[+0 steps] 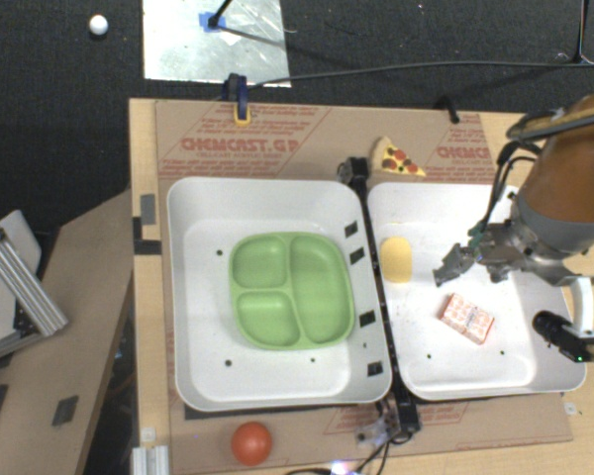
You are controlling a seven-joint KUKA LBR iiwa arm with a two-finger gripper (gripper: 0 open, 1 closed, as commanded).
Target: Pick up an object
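The claw (pixel 455 263), its grip impossible to tell, hovers just right of the yellow block (pixel 396 259) and above the small carton (pixel 466 319).

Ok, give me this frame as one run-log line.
phase: approach | gripper: over right bin, nothing seen held | right bin: yellow piece, pink box | left bin: green tray

A divided plate (pixel 289 290) lies in the left bin (pixel 193 216). The right bin (pixel 515 379) holds a small box (pixel 466 319), a rounded block (pixel 396 260) left of it.
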